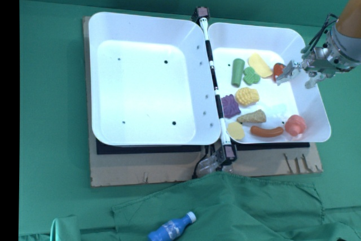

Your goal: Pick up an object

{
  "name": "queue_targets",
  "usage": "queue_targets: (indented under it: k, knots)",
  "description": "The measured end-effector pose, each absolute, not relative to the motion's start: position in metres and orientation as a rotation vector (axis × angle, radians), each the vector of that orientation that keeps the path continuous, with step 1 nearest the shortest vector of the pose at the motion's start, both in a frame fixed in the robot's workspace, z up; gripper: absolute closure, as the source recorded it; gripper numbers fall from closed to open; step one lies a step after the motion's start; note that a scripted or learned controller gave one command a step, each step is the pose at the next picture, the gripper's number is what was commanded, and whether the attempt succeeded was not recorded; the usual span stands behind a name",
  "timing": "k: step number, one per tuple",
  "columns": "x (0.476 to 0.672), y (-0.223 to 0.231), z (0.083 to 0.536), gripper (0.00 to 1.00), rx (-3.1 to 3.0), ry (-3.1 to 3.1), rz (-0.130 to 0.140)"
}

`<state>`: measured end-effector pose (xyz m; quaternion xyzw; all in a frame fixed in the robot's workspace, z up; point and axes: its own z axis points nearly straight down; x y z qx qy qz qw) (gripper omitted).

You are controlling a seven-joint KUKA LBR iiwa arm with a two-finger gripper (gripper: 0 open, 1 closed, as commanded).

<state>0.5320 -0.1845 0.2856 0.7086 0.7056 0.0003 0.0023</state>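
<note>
A green cloth covers the tabletop [51,93], creased at the near edge. On brown cardboard [141,176] sit two smooth, round-cornered white bins: the left bin [146,79] offers wide flat room, while the right bin [304,53] crowds toy foods toward its left and near sides. The end effector [299,71] hangs over its right rim, fingers spread, gripping nothing, just beside a small red piece [278,70].
</note>
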Motion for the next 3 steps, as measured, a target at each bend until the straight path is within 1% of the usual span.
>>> queue_targets:
  k: [1, 2, 3]
  knots:
    - [0.57, -0.141, 0.199, 0.0, 2.222, 2.224, -0.002]
    - [0.615, -0.143, 0.184, 0.0, 2.216, 2.213, 0.007]
    - [0.616, -0.144, 0.2, 1.0, 2.211, 2.2, 0.018]
